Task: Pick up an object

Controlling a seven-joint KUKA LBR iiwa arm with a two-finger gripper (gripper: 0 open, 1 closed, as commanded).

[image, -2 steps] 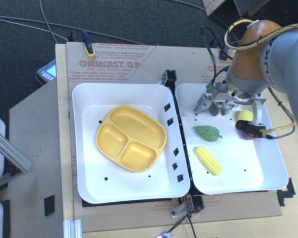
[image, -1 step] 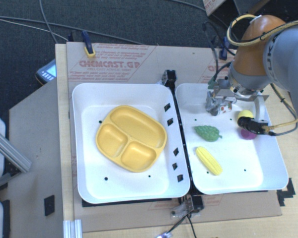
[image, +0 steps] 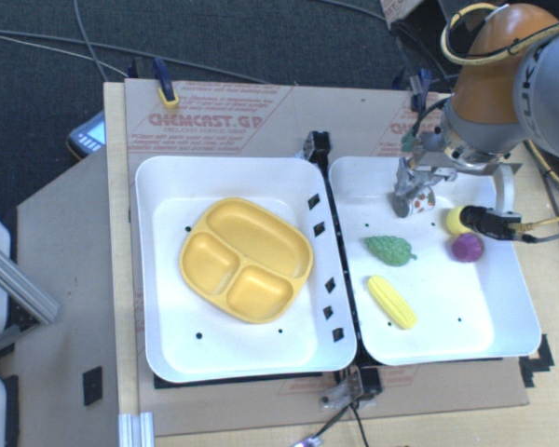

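Four toy foods lie in the right bin (image: 447, 319), lower right of the frame: a green vegetable (image: 388, 249) near its middle, a corn cob (image: 391, 302) just below it, and a purple fruit (image: 466, 247) and a yellow fruit (image: 456, 218) toward the right wall. The arm (image: 489, 82) reaches in from the upper right, its jaws low over the bin's upper part, above the green vegetable and apart from it. Whether they are released or clenched cannot be told. A yellow divided plate (image: 247, 260) sits in the left bin (image: 144, 250) on the table (image: 214, 110).
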